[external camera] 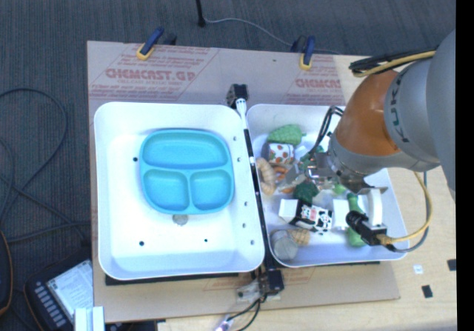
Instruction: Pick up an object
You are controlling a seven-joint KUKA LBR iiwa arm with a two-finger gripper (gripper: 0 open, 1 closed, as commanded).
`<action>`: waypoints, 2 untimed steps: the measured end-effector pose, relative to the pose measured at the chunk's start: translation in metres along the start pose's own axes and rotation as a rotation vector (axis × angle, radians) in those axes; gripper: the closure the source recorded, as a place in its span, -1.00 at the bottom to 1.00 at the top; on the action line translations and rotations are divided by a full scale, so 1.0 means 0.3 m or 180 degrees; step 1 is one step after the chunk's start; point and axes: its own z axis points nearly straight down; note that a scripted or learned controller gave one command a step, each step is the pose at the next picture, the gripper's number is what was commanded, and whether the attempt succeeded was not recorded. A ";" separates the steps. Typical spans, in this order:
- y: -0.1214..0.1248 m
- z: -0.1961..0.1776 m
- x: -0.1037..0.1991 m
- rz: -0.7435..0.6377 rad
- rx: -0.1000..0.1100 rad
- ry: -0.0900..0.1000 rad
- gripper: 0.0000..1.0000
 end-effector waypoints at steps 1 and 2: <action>0.000 -0.038 -0.013 0.0013 -0.0002 -0.0020 1.00; 0.000 -0.069 -0.013 0.0014 0.0002 -0.0020 1.00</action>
